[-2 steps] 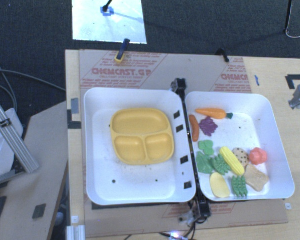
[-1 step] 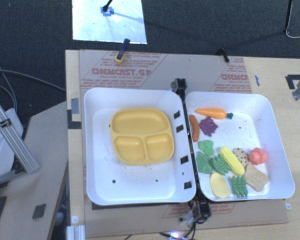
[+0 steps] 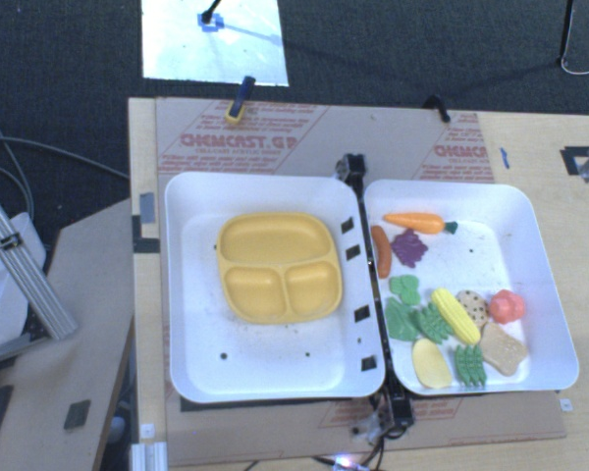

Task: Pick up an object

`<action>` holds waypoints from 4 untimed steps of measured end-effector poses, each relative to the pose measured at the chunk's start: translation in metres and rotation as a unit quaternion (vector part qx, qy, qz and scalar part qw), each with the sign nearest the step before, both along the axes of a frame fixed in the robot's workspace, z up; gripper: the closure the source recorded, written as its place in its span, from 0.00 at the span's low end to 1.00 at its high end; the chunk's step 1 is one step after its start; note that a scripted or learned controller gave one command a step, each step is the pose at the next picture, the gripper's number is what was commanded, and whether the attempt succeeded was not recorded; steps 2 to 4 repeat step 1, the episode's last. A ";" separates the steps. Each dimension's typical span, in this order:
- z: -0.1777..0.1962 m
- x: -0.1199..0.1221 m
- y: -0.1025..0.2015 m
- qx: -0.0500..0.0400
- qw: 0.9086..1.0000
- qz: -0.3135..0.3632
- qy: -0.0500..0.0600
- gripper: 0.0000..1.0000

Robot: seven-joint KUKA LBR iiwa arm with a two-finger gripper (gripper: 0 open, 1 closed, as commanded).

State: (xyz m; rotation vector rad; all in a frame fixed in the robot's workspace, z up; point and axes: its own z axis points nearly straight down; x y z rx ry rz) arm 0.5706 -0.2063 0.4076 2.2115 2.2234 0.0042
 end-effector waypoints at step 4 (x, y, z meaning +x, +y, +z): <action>0.009 0.015 0.000 0.000 1.000 0.000 0.000 1.00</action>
